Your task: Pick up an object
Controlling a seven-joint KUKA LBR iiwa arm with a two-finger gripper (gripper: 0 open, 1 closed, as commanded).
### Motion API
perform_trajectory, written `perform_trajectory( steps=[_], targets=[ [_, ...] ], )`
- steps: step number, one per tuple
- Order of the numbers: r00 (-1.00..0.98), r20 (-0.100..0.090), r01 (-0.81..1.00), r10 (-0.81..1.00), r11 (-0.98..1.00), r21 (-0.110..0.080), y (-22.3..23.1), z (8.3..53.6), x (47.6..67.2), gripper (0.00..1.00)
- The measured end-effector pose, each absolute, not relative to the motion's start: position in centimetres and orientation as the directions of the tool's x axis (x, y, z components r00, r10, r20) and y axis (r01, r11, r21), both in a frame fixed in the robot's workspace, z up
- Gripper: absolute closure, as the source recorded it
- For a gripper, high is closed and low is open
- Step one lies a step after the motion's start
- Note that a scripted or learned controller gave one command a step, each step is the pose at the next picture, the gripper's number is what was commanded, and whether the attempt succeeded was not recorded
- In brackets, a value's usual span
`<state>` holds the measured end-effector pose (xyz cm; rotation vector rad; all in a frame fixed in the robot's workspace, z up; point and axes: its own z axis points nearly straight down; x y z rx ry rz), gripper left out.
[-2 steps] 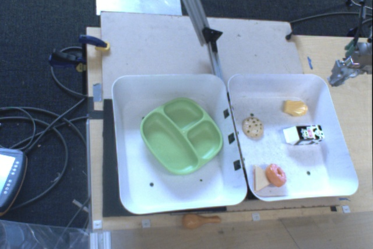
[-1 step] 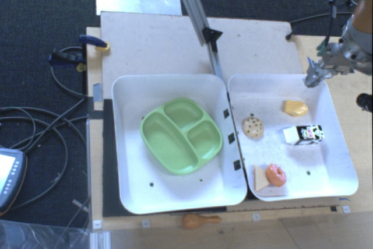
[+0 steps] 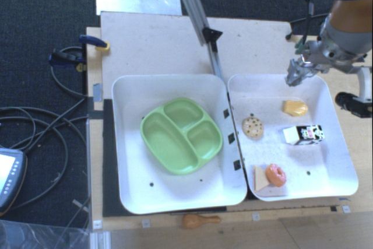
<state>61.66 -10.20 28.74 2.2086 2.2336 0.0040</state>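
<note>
Camera view has the gripper (image 3: 295, 77) hanging over the far edge of the right bin (image 3: 344, 172), up near that bin's back rim. Whether it is spread or closed I cannot tell, and nothing is seen between its tips, so I judge that no object has been picked yet.

Nearest to it, just in front and a little to the right, lies a small yellow-orange toy food piece (image 3: 295, 108). Further forward sits a small black-and-white milk carton (image 3: 303, 134) on its side, and to the carton's left a speckled cookie (image 3: 253, 126) rests near the bin's left wall. At the near end a pink doughnut (image 3: 275, 174) lies partly on a tan wedge (image 3: 260, 178).

The left bin (image 3: 131, 183) holds a green divided plate (image 3: 182, 135), well apart from the gripper.

So the task appears barely begun: choosing, descending, closing and lifting all remain. The yellow-orange piece looks the likeliest target, being closest.
</note>
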Motion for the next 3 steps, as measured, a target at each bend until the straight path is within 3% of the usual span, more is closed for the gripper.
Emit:
perform_trajectory(
  steps=[3],
  targets=[
    [-0.011,0.002,1.0,1.0,0.011,0.0,5.1,23.8,62.2,1.0]
  ],
)
